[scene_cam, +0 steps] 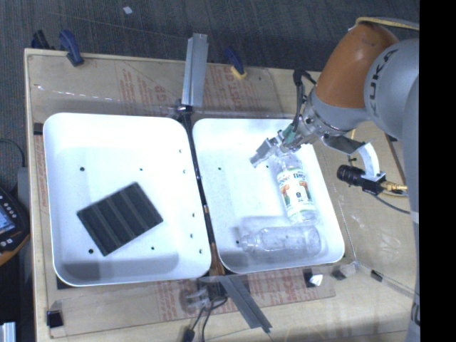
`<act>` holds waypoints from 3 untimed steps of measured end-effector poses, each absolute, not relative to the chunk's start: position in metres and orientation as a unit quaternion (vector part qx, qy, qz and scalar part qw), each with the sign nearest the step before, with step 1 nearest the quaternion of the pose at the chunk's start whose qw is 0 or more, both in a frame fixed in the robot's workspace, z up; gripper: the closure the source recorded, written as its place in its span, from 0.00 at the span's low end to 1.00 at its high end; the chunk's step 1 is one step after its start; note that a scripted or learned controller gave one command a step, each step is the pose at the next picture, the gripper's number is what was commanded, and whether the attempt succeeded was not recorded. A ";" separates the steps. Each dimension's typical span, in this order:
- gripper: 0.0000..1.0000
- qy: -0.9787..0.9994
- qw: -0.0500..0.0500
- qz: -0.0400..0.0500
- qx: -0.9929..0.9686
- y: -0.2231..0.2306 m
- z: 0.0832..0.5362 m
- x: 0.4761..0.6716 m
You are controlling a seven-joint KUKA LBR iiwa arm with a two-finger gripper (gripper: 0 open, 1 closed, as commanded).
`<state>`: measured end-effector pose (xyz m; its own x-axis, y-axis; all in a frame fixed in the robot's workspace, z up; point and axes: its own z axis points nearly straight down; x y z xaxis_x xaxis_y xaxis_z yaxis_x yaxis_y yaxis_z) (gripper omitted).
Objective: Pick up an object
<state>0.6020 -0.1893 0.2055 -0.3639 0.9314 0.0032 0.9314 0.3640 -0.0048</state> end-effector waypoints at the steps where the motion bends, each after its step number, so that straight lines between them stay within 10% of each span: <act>1: 0.00 -0.830 0.000 0.000 -0.558 -0.209 0.177 0.622; 3: 0.00 -0.841 0.000 0.000 -0.542 -0.208 0.169 0.625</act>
